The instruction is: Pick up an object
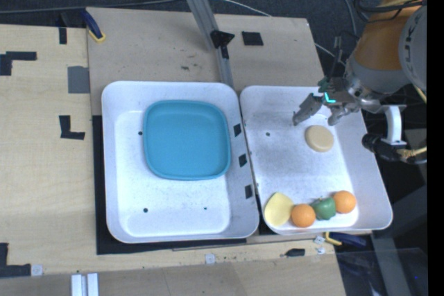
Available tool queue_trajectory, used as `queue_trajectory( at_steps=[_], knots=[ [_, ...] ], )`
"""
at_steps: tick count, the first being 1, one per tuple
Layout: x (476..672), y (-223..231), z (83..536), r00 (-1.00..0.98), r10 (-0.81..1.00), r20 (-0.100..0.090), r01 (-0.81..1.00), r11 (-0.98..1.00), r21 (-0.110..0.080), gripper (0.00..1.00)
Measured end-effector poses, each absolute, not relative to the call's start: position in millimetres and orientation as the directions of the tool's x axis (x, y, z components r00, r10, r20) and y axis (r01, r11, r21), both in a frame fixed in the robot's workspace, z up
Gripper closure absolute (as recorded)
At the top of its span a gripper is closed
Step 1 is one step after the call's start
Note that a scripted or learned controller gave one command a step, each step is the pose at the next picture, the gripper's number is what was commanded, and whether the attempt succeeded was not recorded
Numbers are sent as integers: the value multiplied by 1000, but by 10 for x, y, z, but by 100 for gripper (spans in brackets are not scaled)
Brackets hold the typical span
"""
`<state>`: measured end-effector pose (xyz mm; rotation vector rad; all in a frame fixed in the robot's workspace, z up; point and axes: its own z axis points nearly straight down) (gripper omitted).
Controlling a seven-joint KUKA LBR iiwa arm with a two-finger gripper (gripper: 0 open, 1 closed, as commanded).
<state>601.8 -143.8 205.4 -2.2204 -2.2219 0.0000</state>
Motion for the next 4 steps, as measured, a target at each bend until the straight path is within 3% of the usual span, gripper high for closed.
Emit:
queue_trajectory(
  at_steps=[1, 3, 4],
  knots=[
    [6018, -1438, 2054, -1, 1000, 0, 1000, 1, 0, 0],
    [5898, -1385, 944, 0, 1000, 1, 1000, 0, -6, 0],
    [5903, -1383, 898, -1, 1000, -1, 1000, 1, 1, 0]
  ],
)
